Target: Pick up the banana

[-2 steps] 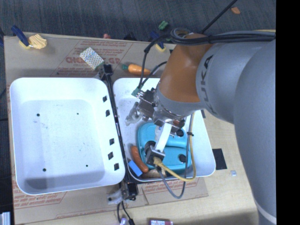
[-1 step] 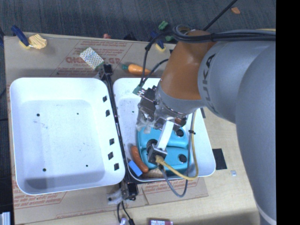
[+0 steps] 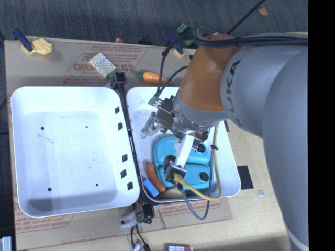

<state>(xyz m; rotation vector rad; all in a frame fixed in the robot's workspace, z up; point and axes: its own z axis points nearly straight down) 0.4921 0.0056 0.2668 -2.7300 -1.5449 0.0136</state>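
**Landmark:** right-hand shallow white plastic bin [image 3: 137,99], resting on the cardboard-covered table [image 3: 68,67].

**Arm:** the grey arm with the orange band [image 3: 207,77] reaches over this bin and covers much of its far and middle floor.

**End effector:** the end effector [image 3: 152,122] sits low inside the bin, near its left wall and towards its far end. It is apart from the items listed below. Whether it is spread or pressed together cannot be told from this angle. Nothing can be seen in its grasp.

**Contents of the bin:**
- A light blue moulded plastic piece with dark round holes [image 3: 196,163] lies in the near half and is partly covered by the wrist.
- An orange-brown sausage-shaped item [image 3: 155,175] lies just left of that piece, close to the bin's left wall.
- A small blue block [image 3: 151,188] touches the sausage-shaped item at the bin's near left corner.

**Task item:** the banana's place cannot be told, as a large part of the bin floor lies under the arm.

**Around the bin:**
- A second shallow white plastic bin [image 3: 68,140] stands directly against its left side.
- An orange carrot-shaped toy with a green tip [image 3: 153,78] lies on the table just beyond its far rim.
- A small patterned square packet [image 3: 102,64] lies on the table beyond its far left corner.
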